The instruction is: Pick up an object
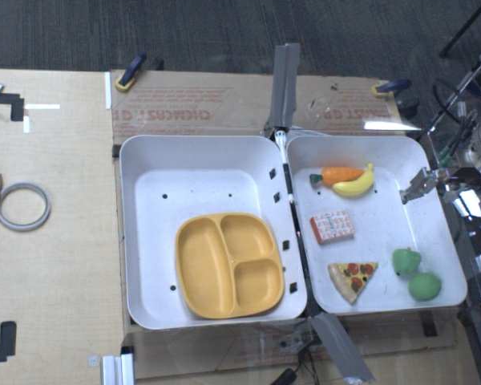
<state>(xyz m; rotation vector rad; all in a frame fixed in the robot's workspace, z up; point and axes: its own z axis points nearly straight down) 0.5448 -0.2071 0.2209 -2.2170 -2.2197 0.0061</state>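
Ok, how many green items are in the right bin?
2, both in the white right bin's near right corner: a green toy pepper and, just in front of it, a round green fruit. None looks hidden.

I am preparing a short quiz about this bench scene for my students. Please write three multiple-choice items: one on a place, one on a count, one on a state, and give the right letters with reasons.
1. Where does the yellow divided plate lie?
A. in the left bin
B. in the right bin
C. on the wooden bench

2. How many compartments does the plate have?
A. two
B. three
C. five

3. How do the banana and the carrot lie?
A. far apart in opposite corners
B. stacked on the plate
C. close together, seemingly touching

Answers:
1 A: the plate rests on the floor of the left bin, while the toys lie in the right bin.
2 B: one long section on the left and two smaller ones on the right.
3 C: the banana curves along the carrot near the back of the right bin.
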